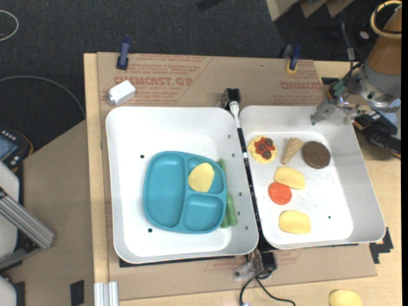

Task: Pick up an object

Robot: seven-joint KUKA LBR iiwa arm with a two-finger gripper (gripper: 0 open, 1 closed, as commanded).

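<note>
while the gripper [324,112] hangs over the right bin's [357,225] far right corner, finger state can't be told, nothing seen in it. right bin holds a mini pizza [262,149], cone [292,148], brown cookie [315,154], two yellow pieces [290,177], and a red slice [280,193]. left bin [127,234]: a blue divided tray [167,196] carrying a yellow piece [201,177], with a green strip [228,206] at the tray's right edge.

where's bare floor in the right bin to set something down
Free: the strip along the right bin right wall, beside the brown disc, and the top edge near the gripper. Crowded: the left-centre cluster, pizza slice down to yellow piece.
</note>
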